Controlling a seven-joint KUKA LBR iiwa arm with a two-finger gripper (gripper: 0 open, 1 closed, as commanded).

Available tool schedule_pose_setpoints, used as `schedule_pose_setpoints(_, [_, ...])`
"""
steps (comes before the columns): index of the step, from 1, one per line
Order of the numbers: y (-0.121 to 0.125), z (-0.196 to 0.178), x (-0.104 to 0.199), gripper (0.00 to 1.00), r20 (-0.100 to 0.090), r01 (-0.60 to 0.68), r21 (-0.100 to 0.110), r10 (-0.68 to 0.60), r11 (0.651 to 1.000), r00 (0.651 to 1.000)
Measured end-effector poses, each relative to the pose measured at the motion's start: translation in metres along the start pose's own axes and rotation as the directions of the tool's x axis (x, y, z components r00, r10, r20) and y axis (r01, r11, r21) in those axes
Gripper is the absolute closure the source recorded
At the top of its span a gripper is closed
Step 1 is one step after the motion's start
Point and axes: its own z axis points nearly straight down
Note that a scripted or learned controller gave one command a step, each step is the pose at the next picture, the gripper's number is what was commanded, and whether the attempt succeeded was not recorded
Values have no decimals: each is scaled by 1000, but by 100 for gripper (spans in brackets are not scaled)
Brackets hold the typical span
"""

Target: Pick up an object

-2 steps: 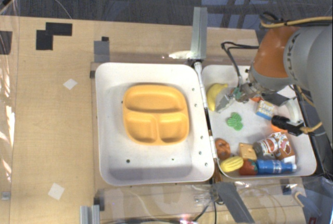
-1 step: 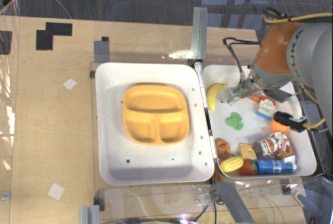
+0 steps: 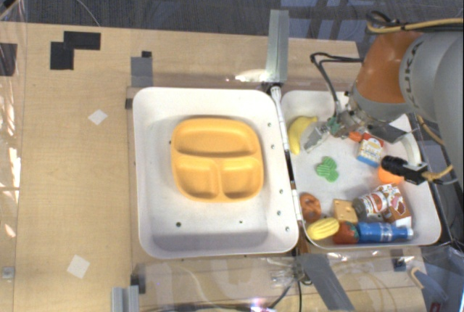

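The gripper (image 3: pixel 324 130) hangs low in the right bin (image 3: pixel 428 231), toward its ten o'clock corner; whether it is spread or pinched cannot be told at this slant, and nothing shows between its tips. Nearest candidates are the yellow banana (image 3: pixel 299 132) just beside it at nine o'clock and the green toy (image 3: pixel 328 169) at six o'clock. The risk, as I judge it: the banana lies close to the divider wall (image 3: pixel 284 151) — a descent there could clip the rim or push the fruit against it and slide off. The green toy has open white floor around it, the roomiest spot. The cluster at five o'clock — blue bottle (image 3: pixel 384 233), red-and-white can (image 3: pixel 384 203) — sits packed and near the rim. The left bin holds a yellow tray (image 3: pixel 216 159).
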Motion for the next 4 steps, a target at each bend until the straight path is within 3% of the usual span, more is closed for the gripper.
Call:
schedule_pose_setpoints(1, [-16,-33,-21,0,-4,-120,12,120,993,993])
schedule_pose_setpoints(2, [32,1,-19,0,8,-412,-10,412,911,911])
schedule_pose_setpoints(3, [36,-14,-21,100,12,-404,-27,404,914,915])
schedule_pose_setpoints(4, [36,-13,-20,0,12,-403,-25,404,915,915])
